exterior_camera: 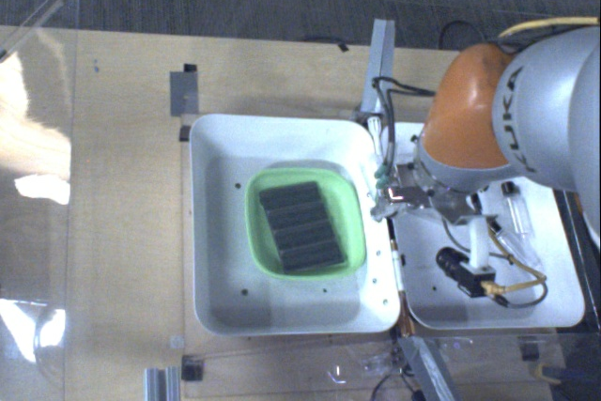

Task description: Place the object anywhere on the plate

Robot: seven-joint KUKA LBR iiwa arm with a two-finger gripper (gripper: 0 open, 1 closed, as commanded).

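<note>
Wooden bench bearing two white bins, side by side.

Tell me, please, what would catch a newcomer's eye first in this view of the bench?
Probably the bright green plate in the left bin, with a dark ribbed object lying on it at a slant. Next comes the big grey arm with its orange band, reaching in from the right and hanging over the inner edge of the right bin.

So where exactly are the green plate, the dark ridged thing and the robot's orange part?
green plate [256, 230]: camera view, bare left rim.
dark ridged object [300, 226]: camera view, its middle.
orange band [467, 122]: camera view, rounded top.
</note>
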